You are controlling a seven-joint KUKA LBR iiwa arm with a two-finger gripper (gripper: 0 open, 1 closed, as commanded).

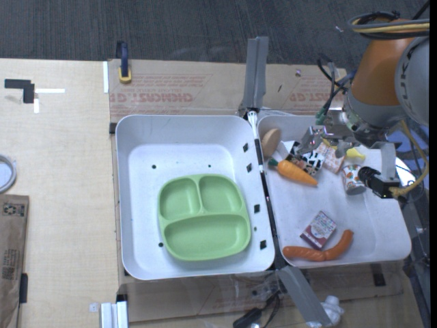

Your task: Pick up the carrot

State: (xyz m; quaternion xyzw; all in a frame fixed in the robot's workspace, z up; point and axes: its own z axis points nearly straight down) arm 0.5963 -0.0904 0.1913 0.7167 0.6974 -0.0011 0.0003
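The orange carrot with a green top lies in the right bin, near its upper left, pointing down and to the right. My gripper hangs just above and to the right of it, over a cluster of small items at the back of the bin. It looks apart from the carrot, and nothing shows held in it.
Crowding the carrot are a black-and-white toy, a tan rounded piece, a pink packet and a small can. A red box and a sausage lie nearer the front. A green divided plate sits in the left bin.
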